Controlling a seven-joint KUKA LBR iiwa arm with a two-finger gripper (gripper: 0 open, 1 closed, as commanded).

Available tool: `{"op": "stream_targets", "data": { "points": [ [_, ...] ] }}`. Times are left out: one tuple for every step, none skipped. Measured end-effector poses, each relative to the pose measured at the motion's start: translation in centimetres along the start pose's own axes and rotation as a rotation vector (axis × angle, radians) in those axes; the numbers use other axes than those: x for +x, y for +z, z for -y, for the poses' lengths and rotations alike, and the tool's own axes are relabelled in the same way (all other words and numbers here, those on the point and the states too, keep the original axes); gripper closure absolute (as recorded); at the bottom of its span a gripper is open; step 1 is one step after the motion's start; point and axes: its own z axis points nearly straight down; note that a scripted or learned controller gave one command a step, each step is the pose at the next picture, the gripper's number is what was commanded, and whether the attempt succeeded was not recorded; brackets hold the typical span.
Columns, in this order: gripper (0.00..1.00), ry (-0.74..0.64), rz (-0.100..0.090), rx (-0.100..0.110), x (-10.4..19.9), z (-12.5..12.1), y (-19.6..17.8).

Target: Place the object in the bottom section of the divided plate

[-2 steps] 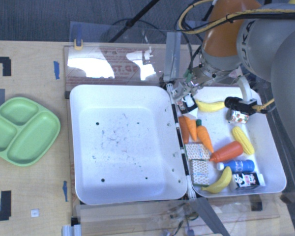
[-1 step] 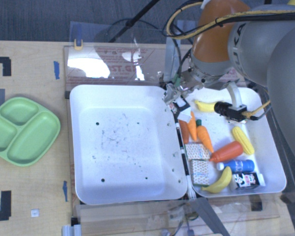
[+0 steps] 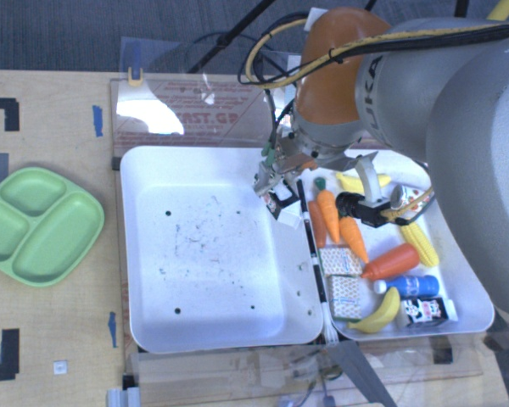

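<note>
Faint, partly legible red lettering on clear panel (image 3: 205, 113)

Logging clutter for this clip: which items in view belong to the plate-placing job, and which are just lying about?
Belongs to the job:
- green divided plate, on the bench left of the bins
- gripper, between the bins
- which object is meant: cannot tell

Lying about, right bin:
- two carrots
- banana
- corn cob
- wafer blocks

Left bin

Green three-section divided plate (image 3: 41, 225) flat on bench, left of bins.
</note>
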Motion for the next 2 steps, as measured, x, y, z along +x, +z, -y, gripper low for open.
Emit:
{"op": "stream_targets", "data": {
  "points": [
    [1.0, -0.043, 0.001, -0.002, 7.6, 1.1, 7.5],
    [1.0, -0.278, 0.002, -0.005, 9.5, -0.3, 6.2]
  ]
}}
